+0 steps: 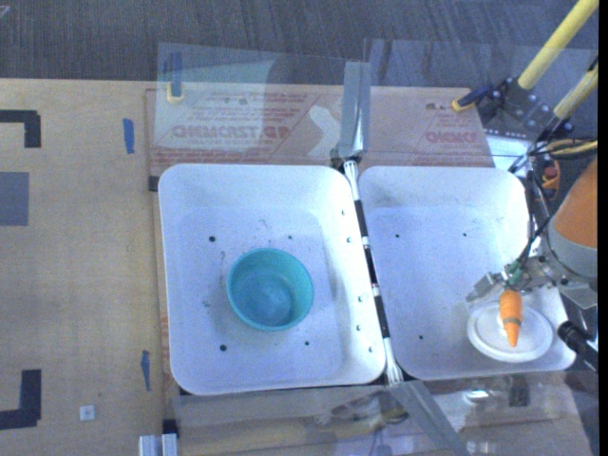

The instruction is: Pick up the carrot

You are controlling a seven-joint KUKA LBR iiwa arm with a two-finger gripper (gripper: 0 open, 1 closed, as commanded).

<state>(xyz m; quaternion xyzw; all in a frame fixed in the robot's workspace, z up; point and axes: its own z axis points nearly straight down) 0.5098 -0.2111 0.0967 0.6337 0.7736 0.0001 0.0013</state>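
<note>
Hand (508, 283) hovered at my carrot (511, 316) on the white plate (484, 335); grip unreadable, so I judged closing came next.

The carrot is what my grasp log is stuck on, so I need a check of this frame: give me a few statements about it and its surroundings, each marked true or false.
1. The carrot lies in the right bin. True.
2. The carrot sits inside the teal bowl. False: it rests on a small white plate; the bowl is in the left bin.
3. The gripper is over the right bin, just above the carrot's top end. True.
4. The arm reaches over the left bin. False: it comes in over the right bin.
5. The white plate sits near the right bin's lower right corner. True.
</note>
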